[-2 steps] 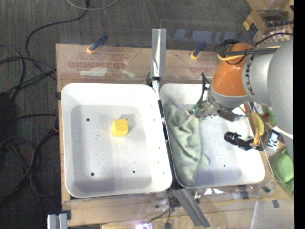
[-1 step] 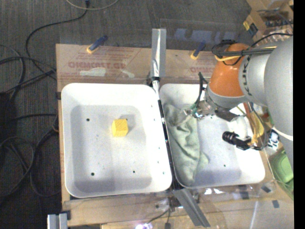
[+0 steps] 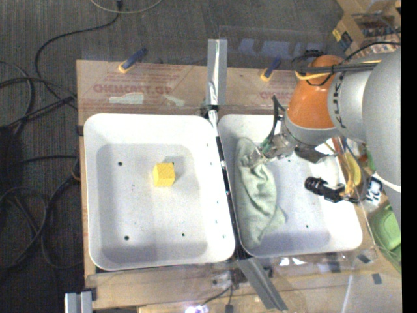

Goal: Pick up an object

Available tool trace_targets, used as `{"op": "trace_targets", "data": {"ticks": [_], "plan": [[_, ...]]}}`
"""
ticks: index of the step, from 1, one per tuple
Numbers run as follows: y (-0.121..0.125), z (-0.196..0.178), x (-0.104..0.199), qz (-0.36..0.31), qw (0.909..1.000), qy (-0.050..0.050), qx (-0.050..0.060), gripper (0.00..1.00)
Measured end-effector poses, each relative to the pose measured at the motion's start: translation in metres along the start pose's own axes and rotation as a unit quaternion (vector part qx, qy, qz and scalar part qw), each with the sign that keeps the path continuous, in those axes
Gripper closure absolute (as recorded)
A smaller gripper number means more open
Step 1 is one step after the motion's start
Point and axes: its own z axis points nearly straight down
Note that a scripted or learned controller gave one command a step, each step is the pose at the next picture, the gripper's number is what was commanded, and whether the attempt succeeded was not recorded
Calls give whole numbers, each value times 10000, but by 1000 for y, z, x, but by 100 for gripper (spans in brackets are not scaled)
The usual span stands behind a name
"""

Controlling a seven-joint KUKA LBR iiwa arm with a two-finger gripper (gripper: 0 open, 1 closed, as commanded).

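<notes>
A pale green cloth [image 3: 259, 194] lies crumpled along the left side of the right bin [image 3: 326, 240]. Its upper end reaches up toward the bin's back left corner. My gripper [image 3: 263, 152] is down at that upper end, touching or just over the fabric. The arm's orange band sits right behind it. A small yellow block [image 3: 164, 174] rests alone near the middle of the left bin [image 3: 111, 240], far from the gripper.
A metal divider post [image 3: 216, 70] stands between the two bins at the back. Clamps and cables lie on the board behind the bins. Cardboard boxes [image 3: 365, 12] sit at the top right.
</notes>
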Motion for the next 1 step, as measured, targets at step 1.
{"op": "trace_targets", "data": {"ticks": [1], "plan": [[39,-79,7,-972,9952,15,95,100]]}}
